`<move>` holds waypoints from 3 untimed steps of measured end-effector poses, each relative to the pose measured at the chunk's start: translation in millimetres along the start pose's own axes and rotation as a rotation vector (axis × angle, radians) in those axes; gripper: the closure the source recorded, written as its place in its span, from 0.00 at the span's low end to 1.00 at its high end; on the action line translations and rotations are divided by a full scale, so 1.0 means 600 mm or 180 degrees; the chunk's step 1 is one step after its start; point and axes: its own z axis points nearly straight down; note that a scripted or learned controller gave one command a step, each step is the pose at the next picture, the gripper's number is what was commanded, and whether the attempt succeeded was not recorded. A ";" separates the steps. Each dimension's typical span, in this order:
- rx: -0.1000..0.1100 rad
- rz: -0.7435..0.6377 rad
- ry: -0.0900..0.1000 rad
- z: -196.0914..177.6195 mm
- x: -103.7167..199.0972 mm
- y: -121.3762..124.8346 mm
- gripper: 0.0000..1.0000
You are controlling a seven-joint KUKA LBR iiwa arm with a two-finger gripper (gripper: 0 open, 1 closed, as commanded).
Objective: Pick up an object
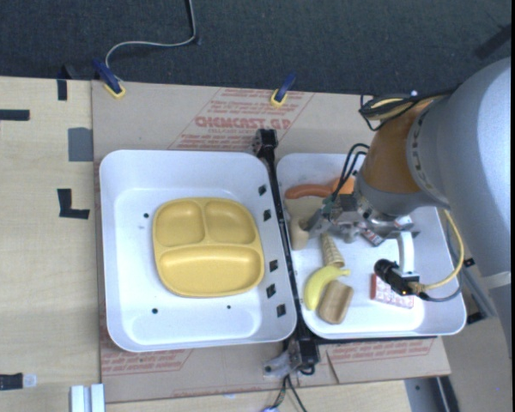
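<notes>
Jaws: can't tell if wide or narrow, low in right bin beside ridged cone. Banana and wooden cylinder crowd it; likely risk is cone slipping sideways.

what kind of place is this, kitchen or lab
Probably a robotics lab test bench, not a kitchen: a robot arm over the right bin, a left bin beside it on a cardboard sheet, and loose props like a banana and a yellow divided plate.
</notes>
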 end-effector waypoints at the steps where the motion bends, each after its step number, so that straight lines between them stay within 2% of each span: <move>1: -0.0010 -0.0006 0.0004 -0.001 -0.006 -0.075 0.00; 2: -0.0013 -0.0003 0.0003 -0.017 -0.007 -0.074 1.00; 3: 0.0006 -0.0008 0.0012 -0.243 0.077 -0.143 1.00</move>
